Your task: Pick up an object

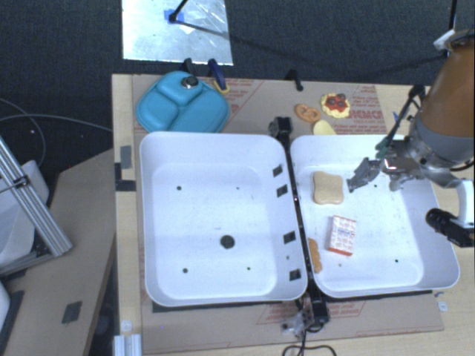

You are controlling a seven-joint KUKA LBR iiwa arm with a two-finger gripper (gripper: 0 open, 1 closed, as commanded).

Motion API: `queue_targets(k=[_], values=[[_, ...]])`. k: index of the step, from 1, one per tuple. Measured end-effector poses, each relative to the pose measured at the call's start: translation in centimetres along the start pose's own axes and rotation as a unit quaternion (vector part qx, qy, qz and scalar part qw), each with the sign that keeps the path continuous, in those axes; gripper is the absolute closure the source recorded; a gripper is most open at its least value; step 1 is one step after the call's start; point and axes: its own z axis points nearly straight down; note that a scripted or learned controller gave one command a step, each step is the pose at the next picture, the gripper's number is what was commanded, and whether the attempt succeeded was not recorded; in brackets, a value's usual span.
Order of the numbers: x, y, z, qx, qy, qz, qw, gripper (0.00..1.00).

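In the right bin [415,269] lie a tan bread-like piece [327,188], a small red and white box [342,235], and an orange piece [314,254] against the bin's left wall. My gripper [380,174] hangs over the right bin, just right of the tan piece, with its two fingers spread apart and nothing between them. The arm reaches in from the right edge of the view.
The left bin [215,221] shows a dark spot at its middle. Behind the bins on the cardboard sit a blue divided tray [182,104], a pretzel-shaped toy [306,113], a small pizza toy [335,104] and a pale yellow piece [323,127].
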Motion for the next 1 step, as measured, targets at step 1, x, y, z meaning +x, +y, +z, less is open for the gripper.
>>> queue_targets(k=[1], values=[[-6.2,4.29,13.3,0.004,-0.001,0.003,1.0,0.0]])
